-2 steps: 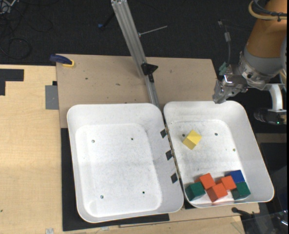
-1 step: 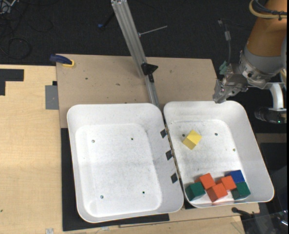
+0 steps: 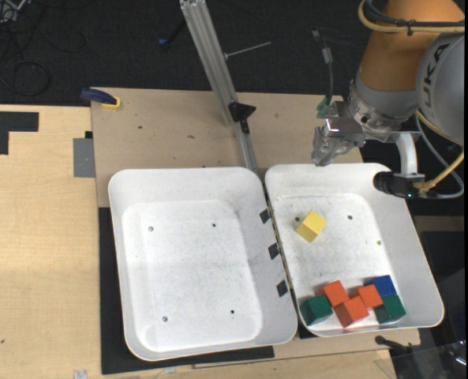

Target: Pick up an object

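A yellow block (image 3: 312, 226) lies alone near the middle of the right bin (image 3: 391, 235). At that bin's near end sits a cluster of blocks: orange ones (image 3: 350, 300), a blue one (image 3: 383, 286) and green ones (image 3: 317, 309). My gripper (image 3: 327, 150) hangs above the right bin's far rim, up and behind the yellow block, with nothing seen between its fingers. The grey arm with its orange band (image 3: 411, 10) rises to the upper right.
The left bin (image 3: 190, 259) lies beside the right one, with black clips (image 3: 271, 249) along the shared rim. A slanted aluminium rail (image 3: 216, 69) stands behind the bins. A blue-and-yellow item (image 3: 101, 97) rests at the bench's far left corner.
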### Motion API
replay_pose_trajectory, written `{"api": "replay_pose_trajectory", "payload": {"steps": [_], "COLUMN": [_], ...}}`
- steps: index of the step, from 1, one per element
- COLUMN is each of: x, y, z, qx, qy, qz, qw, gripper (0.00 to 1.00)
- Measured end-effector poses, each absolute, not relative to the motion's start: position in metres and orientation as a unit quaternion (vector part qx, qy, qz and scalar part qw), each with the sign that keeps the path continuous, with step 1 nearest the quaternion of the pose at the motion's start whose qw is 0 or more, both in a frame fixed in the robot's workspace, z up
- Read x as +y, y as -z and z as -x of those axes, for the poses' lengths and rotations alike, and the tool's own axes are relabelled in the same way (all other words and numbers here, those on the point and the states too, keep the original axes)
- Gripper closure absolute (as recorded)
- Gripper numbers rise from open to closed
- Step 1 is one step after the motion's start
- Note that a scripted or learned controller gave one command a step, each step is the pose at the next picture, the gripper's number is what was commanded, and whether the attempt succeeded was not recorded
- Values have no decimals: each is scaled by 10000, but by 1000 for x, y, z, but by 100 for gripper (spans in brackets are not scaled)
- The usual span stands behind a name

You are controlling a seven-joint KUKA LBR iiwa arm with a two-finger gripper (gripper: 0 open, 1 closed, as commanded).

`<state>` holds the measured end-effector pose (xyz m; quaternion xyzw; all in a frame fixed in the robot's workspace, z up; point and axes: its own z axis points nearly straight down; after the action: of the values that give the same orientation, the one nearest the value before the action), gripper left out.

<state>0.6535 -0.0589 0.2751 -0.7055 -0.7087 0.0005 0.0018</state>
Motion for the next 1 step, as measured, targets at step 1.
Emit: {"api": "replay_pose_trajectory", "payload": {"steps": [1], "x": [-1], "y": [-258], "z": [-660], "qx": [-7086], "qy": [-10], "qz": [7056], "qw": [25], "gripper": [100]}}
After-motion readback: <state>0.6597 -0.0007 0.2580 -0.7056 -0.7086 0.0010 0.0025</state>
